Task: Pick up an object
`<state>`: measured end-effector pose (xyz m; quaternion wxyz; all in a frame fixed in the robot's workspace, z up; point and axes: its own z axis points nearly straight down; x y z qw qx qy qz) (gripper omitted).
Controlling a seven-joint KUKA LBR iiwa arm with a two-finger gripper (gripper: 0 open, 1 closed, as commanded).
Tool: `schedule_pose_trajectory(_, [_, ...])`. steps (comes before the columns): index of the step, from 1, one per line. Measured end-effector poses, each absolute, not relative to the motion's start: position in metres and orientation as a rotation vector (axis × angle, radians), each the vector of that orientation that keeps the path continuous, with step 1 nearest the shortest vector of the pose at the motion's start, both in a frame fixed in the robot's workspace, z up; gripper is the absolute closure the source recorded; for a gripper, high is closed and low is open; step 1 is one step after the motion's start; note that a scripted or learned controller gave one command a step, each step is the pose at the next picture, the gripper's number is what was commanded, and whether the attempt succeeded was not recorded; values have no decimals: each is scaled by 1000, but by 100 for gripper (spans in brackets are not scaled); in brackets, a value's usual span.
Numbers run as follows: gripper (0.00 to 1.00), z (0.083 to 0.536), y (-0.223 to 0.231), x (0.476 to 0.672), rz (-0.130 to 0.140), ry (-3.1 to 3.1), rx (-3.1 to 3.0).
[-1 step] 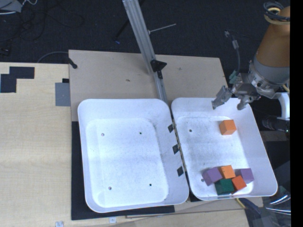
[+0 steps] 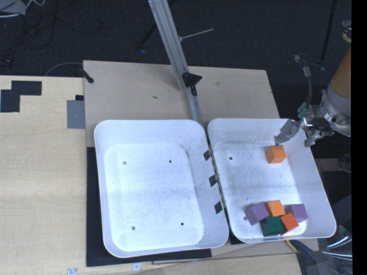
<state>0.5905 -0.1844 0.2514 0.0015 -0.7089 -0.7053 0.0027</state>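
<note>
- The desk (image 2: 235, 87) bears two shallow white bins side by side, the left bin (image 2: 114, 132) and the right bin (image 2: 241, 128), with their inner rims nearly touching along three small black clips.
- An orange cube (image 2: 276, 154) sits alone on the floor of the right bin, toward the bin's 1 o'clock corner and well apart from the other blocks.
- The arm (image 2: 342, 90) reaches in from 3 o'clock, and its jaws (image 2: 298, 132) hang over the right bin's 2 o'clock rim, just beside the orange cube at the cube's 1 o'clock.
- The two fingers stand spread apart, one grey finger slanting down toward the cube and the other set off toward 3 o'clock; nothing lies between them, so the jaws are parted and hold no object.
- Whether the nearer fingertip touches the cube cannot be told at this slant.
- A cluster of blocks lies at the right bin's 5 o'clock corner, packed touching: a purple block (image 2: 257, 212) at its 9 o'clock side, a second orange block (image 2: 276, 207) at 12 o'clock, a green block (image 2: 272, 226) at 6 o'clock, and another purple block (image 2: 299, 212) at 3 o'clock, with a reddish-orange piece (image 2: 289, 222) wedged between the green and the right purple.
- A grey metal rail (image 2: 172, 44) slants from 12 o'clock down to the seam between the bins.
</note>
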Motion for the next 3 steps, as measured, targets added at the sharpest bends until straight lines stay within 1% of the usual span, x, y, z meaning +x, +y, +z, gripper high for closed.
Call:
schedule_pose_trajectory(1, [0,135,-209,626,7,-2216,-2218])
schedule_pose_trajectory(2, [0,88,-208,647,3,-2226,-2217])
schedule_pose_trajectory(3, [100,100,-208,647,3,-2229,-2213])
